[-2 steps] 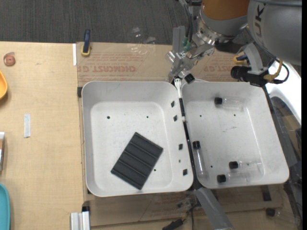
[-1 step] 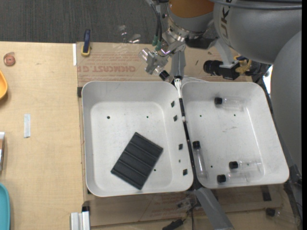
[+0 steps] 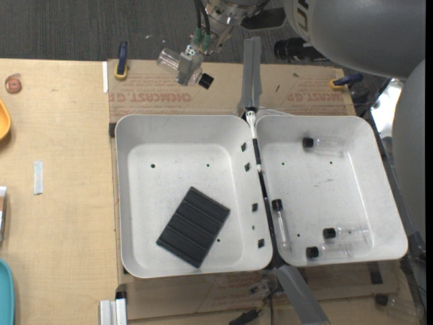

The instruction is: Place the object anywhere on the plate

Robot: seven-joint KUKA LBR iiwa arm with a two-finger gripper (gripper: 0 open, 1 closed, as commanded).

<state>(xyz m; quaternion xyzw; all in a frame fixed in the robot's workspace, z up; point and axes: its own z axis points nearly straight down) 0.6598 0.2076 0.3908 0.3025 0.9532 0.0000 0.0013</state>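
Note:
A black ridged plate (image 3: 194, 226) lies flat and askew in the left bin (image 3: 135, 181), towards its front. My gripper (image 3: 189, 68) hangs high over the brown cardboard behind that bin's back rim. It is shut on a clear vial (image 3: 170, 59), which lies crosswise between the fingers. The vial's black cap (image 3: 206, 81) sticks out to the right of the gripper and its clear end to the left. Gripper and vial are well behind and above the plate.
The right bin (image 3: 365, 181) holds several more clear vials with black caps, one near the back (image 3: 318, 143), one along the left wall (image 3: 278, 220), two at the front (image 3: 342, 235). A grey divider bar (image 3: 252, 73) runs behind the bins. Blue clamps (image 3: 122, 56) grip the cardboard.

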